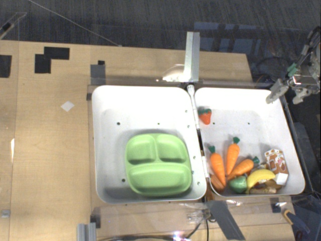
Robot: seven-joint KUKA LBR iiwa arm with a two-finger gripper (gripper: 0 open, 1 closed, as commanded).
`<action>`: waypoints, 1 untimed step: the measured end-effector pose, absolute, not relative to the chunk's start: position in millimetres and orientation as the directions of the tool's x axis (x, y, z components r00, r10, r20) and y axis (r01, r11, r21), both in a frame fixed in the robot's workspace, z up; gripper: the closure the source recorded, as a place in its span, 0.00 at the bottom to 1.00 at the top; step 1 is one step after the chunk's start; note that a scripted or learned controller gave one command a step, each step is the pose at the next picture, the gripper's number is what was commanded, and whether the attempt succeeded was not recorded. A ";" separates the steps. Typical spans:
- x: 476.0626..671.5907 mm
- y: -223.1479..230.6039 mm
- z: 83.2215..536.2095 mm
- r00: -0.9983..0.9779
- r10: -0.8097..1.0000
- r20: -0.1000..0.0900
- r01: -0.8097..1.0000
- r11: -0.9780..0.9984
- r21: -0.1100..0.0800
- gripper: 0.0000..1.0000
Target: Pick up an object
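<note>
- Several toy foods are heaped in the right bin (251,104) toward its near edge: two smooth orange carrots (224,163) with green tops stand side by side, a third carrot (243,166) lies slanted against them, and a glossy green pepper (238,184) sits just beside a curved yellow banana (261,176).
- One small printed box (276,162), brown and white, is seen in the near right corner of that bin, touching the banana.
- One small red strawberry (204,115) with a green cap lies apart from the heap, against the left wall of the right bin, near its far corner.
- A pale green divided plate (158,163), rounded and matte, with three shallow compartments, is set in the left bin (110,114) toward its near edge.
- Both bins are smooth white plastic with rounded corners, and they are carried by a light wooden bench (45,149).
- The gripper (287,88) is held above the far right corner of the right bin, well apart from the toys; nothing is seen between its fingers.
- The arm is cut off by the frame's right edge, and whether the claw is open or closed cannot be told.
</note>
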State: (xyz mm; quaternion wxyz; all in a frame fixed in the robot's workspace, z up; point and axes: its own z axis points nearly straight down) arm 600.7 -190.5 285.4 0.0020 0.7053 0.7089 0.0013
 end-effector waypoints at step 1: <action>566.3 -172.9 180.0 0.019 1.000 0.000 1.000 -0.019 0.004 0.00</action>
